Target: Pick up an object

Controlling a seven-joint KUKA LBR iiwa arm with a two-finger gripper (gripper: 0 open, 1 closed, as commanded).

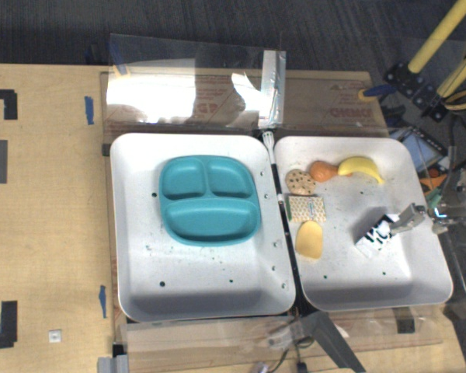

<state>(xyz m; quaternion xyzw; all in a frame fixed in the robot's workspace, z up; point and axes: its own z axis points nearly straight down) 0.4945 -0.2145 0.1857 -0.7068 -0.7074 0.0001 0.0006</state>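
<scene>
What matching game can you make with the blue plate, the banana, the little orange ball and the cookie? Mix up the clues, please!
Things:
1. blue plate
2. banana
3. orange ball
4. cookie

Clues:
A. yellow and curved, near the far wall of the right bin
B. by itself in the left bin
C. round, brown and speckled, close to the wall between the bins
D. sits between the cookie and the banana

Pairs: 1-B, 2-A, 3-D, 4-C
</scene>
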